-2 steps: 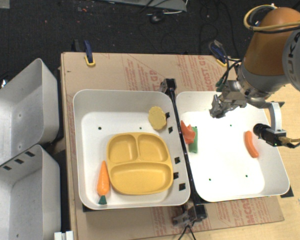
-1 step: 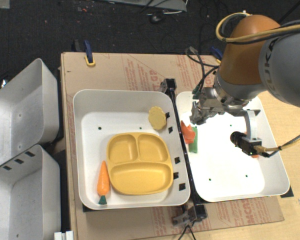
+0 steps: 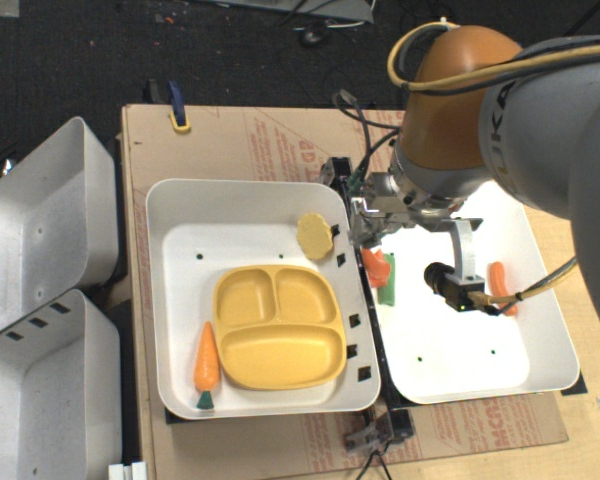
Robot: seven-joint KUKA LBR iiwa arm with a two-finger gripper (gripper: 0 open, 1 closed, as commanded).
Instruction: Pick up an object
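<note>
We see the two-finger gripper [image 3: 368, 228] low at the left wall of the right white bin [image 3: 460, 358], just beside what may be a small orange-and-green toy vegetable [image 3: 381, 270]. The left white bin [image 3: 175, 258] holds a yellow three-compartment plastic tray [image 3: 280, 328], an orange toy carrot [image 3: 207, 358] and a pale yellow disc [image 3: 315, 235].

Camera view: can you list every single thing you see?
left bin: 1, white, on the board
right bin: 1, white, beside the left bin
board: 1, brown, under both bins
tray: 1, yellow, middle of left bin
carrot: 1, orange with green end, left bin, left of tray
disc: 1, yellow, left bin, beyond the tray
stub: 1, orange and green, right bin's left edge
stick: 1, orange, right bin's right half
arm: 1, grey with orange band, over right bin
gripper: 1, near the wall between bins
</note>
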